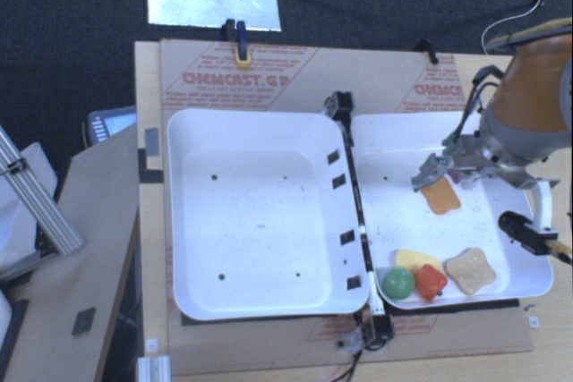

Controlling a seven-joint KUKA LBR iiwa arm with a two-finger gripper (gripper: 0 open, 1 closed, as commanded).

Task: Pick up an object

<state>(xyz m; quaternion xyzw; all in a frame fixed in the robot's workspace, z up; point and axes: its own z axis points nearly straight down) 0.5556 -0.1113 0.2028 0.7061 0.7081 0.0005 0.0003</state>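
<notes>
From where I stand above the bench there are two shallow white bins side by side: the left bin [260,219] sits at nine o'clock of the right bin [394,157], the two joined along a dark hinged seam. I count five small things, all in the right bin. Four huddle along its near edge, toward six o'clock: a green ball [398,284], a red pepper-like piece [431,282] just beside it at three o'clock, a pale yellow wedge [414,260] touching both from twelve o'clock, and a tan toast-shaped slice [471,270] at three o'clock of the red piece. The fifth, an orange flat piece [442,196], lies well apart from that cluster, toward twelve o'clock of it, near the middle of the bin; it is a rounded slab, slightly tilted, smooth and evenly coloured, with its upper end tucked under the tool. One grey arm with an orange band [537,85] reaches in from three o'clock, and its gripper [433,173] hangs right at the orange piece's top edge. Whether the claw is spread, pinched or clasping anything I cannot tell; the metal parts blur together there. A black part of the arm [524,233] rests over the bin's rim at four o'clock of the gripper.
</notes>
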